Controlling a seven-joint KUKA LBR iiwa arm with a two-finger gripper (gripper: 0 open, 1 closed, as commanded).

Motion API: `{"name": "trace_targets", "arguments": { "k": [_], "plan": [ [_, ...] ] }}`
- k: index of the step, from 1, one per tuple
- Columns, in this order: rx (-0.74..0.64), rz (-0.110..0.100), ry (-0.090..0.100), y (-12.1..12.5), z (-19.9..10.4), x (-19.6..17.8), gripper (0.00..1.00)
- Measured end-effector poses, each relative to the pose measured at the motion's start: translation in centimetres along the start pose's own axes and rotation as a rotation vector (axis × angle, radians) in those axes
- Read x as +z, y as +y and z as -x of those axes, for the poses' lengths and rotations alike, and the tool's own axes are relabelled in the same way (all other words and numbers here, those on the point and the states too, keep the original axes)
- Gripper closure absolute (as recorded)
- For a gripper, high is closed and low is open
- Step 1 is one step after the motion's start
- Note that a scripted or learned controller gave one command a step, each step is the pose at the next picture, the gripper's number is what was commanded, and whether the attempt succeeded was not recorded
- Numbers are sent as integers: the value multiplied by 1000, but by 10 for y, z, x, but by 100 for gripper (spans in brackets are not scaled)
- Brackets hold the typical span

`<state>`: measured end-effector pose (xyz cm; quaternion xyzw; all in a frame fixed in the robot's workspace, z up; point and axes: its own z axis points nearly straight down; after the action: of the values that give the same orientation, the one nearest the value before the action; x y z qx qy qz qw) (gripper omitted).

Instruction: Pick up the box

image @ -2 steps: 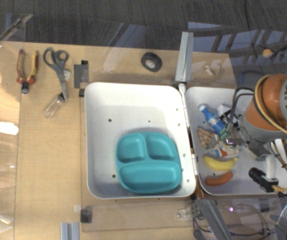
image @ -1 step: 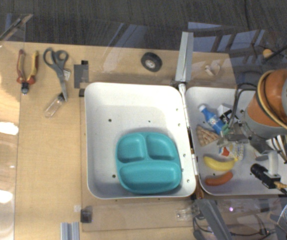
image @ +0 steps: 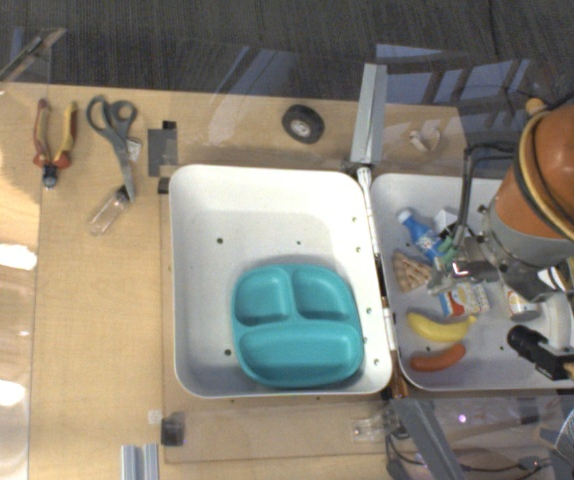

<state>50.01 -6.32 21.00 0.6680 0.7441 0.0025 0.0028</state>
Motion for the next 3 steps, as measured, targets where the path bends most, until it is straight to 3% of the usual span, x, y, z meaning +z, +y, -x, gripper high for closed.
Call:
{"name": "trace_targets", "arguments": {
  "k": [1,2,3],
  "plan": [
    [-273,2,-2,-11,4,-57,100],
    [-273,2,-2,-11,4,-57,0],
    [-199,-4,1,17,60,60,0]
  ]
}}
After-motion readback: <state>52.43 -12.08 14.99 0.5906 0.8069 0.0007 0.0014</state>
